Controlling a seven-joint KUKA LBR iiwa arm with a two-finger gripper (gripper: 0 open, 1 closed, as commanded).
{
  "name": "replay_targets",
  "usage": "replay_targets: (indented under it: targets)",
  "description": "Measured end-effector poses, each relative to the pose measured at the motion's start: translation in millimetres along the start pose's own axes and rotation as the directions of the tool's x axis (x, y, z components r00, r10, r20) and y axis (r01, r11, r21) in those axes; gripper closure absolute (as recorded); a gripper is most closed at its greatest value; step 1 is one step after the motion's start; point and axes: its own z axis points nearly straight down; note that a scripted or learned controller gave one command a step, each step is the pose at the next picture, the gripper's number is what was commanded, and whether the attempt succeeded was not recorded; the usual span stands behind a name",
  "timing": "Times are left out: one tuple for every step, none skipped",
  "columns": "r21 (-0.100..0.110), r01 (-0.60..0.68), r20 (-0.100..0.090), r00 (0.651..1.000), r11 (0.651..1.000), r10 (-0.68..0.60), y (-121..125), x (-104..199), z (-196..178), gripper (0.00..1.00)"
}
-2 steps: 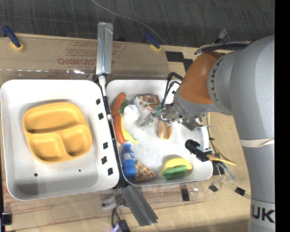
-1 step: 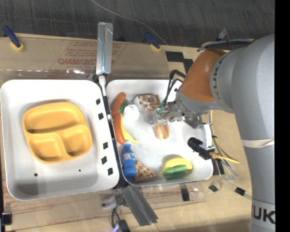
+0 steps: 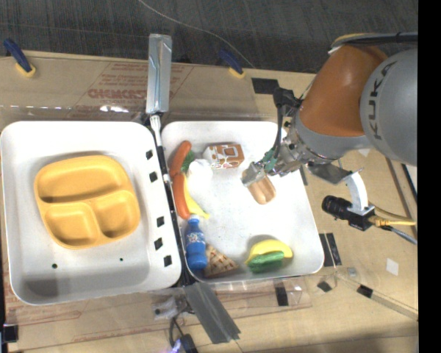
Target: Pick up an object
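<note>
My gripper (image 3: 259,176) hangs over the right part of the right bin (image 3: 309,219), reaching in from the right. A small tan-brown cylinder (image 3: 263,191) sits at its fingertips, its top end between the two fingers, so the gripper is shut on it. Other items in this bin are an orange-red carrot (image 3: 179,159), a white lump (image 3: 199,172), a brown-and-white piece (image 3: 225,154), a yellow banana (image 3: 188,203), a blue bottle (image 3: 195,244), a waffle cone (image 3: 217,260) and a yellow-green taco (image 3: 269,254).
The left bin (image 3: 15,197) holds a yellow divided tray (image 3: 87,198). A metal bar (image 3: 159,72) stands at the back between the bins. The bin's middle floor (image 3: 228,219) is bare white.
</note>
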Motion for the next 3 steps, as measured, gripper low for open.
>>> replay_targets:
  targets:
    - [0.003,-0.016,-0.002,1.0,1.0,0.017,43,53,5,1.0]
    - [0.007,-0.039,-0.004,0.999,0.999,0.039,-46,79,28,1.0]
    - [0.001,-0.076,-0.001,0.997,0.997,0.076,40,69,-20,1.0]
